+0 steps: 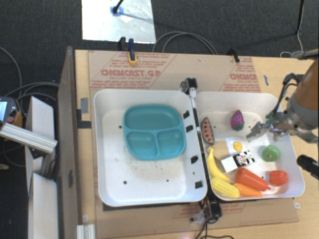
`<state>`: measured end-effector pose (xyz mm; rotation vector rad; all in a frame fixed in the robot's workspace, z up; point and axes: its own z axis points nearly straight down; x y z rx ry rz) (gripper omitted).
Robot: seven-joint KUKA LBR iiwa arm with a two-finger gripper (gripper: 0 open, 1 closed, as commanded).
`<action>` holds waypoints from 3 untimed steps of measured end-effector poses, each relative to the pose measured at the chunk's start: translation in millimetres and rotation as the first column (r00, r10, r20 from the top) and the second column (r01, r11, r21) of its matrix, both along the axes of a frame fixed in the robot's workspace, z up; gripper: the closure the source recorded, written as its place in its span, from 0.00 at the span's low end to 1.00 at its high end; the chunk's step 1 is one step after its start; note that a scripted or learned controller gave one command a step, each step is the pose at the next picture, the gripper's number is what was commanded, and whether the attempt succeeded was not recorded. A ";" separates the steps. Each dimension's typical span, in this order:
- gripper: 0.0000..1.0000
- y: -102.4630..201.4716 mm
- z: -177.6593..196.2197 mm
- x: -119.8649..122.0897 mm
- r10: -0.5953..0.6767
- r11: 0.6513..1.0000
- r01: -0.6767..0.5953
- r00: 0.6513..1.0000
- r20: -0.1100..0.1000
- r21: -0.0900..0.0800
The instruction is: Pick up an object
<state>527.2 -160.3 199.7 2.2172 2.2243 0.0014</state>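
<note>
My gripper (258,130) hangs over the right part of the right bin (286,190), open, with nothing between its fingers. It is right of a purple fruit (237,119) and just above-left of a green apple (270,153). Below it lie a white piece with a yellow egg yolk (237,146) and a black-and-white block (240,160). Along the bin's front lie a banana (214,165), a corn cob (224,187), an orange carrot (247,189), a red-orange pepper (252,178) and a small red fruit (278,178). A watermelon slice (207,130) rests by the left wall.
The left bin (112,183) holds a teal divided plate (153,132). A black divider with clips (195,133) joins the two bins. Both stand on a cardboard-covered bench (149,71). Cables run along the back and left.
</note>
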 end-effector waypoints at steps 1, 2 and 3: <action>0.00 21.7 -61.8 77.0 0.007 1.000 -0.007 1.000 0.002 0.000; 0.00 26.8 -118.0 113.4 0.004 1.000 -0.004 1.000 0.000 -0.001; 1.00 26.1 -103.6 114.0 0.005 1.000 -0.005 1.000 0.004 -0.001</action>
